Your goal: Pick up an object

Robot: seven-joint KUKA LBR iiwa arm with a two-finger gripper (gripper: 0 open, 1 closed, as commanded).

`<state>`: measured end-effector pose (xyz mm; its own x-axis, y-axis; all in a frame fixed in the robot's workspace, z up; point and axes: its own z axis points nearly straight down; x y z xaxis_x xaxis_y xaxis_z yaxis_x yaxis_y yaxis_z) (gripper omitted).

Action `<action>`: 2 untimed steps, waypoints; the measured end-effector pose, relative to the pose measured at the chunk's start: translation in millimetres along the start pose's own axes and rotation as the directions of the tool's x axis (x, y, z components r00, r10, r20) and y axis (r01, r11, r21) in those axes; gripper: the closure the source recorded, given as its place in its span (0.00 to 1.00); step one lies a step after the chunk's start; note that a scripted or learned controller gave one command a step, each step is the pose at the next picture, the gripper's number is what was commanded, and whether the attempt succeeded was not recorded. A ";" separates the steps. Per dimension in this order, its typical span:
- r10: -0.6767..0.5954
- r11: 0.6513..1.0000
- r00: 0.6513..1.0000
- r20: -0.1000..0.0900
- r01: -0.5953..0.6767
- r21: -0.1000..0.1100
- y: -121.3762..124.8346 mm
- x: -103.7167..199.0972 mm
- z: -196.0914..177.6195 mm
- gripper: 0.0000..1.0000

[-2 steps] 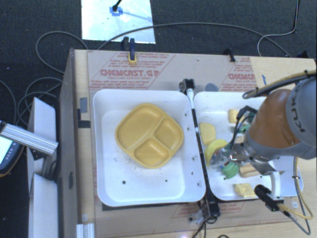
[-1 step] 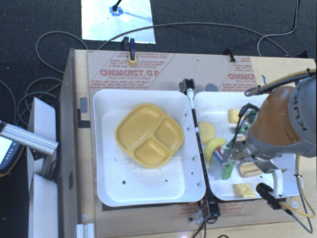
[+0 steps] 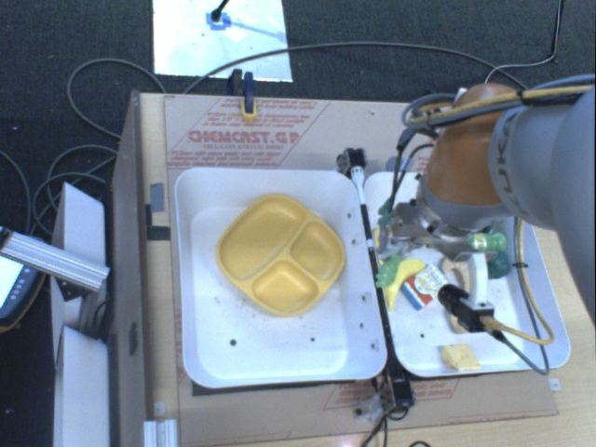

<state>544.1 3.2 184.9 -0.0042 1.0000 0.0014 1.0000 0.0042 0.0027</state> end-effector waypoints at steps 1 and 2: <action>0.000 1.000 1.000 0.000 0.000 0.001 -10.3 50.8 -39.0 1.00; 0.003 1.000 1.000 0.002 -0.003 0.003 0.0 26.0 -16.5 1.00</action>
<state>543.9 29.2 201.4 -0.0012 1.0000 -0.0004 1.0000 0.0012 0.0002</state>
